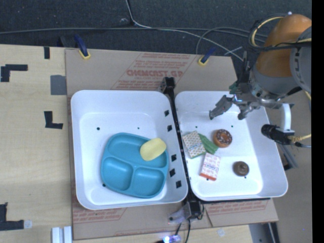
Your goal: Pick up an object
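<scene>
My gripper (232,110) hangs open over the back of the right bin (273,186), its two dark fingers spread with nothing between them. Below it in that bin lie a brown sprinkled doughnut (222,137), a green wedge (208,144), a checked packet (192,144), a red-and-white packet (210,166) and a small dark brown ring (241,168). The doughnut sits just in front of the fingers, apart from them. In the left bin (81,135) a blue sectioned tray (132,166) carries a yellow lemon-like object (153,149) on its back right rim.
A black divider clip strip (172,130) runs between the two bins. The grey arm with its orange band (283,39) fills the upper right. A black cylinder (276,132) juts over the right bin's right wall. Cables cross the dark background behind the bench.
</scene>
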Controlling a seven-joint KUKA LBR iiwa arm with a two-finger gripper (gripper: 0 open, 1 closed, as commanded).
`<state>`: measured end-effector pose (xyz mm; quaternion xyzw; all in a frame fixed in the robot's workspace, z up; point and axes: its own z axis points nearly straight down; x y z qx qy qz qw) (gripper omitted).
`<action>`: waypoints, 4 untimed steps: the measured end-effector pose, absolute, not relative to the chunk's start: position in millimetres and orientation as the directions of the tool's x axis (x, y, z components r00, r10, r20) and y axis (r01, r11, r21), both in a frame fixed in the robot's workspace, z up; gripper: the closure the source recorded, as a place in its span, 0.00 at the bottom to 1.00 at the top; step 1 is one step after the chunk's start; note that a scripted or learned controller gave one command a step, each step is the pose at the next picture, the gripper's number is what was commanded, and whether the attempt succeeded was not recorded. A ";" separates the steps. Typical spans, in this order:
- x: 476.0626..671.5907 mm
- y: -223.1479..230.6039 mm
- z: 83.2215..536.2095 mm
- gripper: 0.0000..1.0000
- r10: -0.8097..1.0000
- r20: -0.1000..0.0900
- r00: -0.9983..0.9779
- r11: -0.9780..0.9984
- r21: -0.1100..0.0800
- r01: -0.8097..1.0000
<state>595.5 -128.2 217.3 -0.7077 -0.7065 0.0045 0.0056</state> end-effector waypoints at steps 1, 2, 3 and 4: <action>598.3 -127.8 224.7 0.00 1.000 0.000 -0.002 0.002 -0.001 1.000; 593.7 -117.5 170.7 0.00 1.000 0.000 -0.001 0.001 -0.007 1.000; 591.1 -119.1 126.5 0.00 1.000 -0.001 -0.001 0.001 -0.006 1.000; 596.4 -123.0 92.8 0.00 1.000 -0.009 0.001 -0.001 0.017 1.000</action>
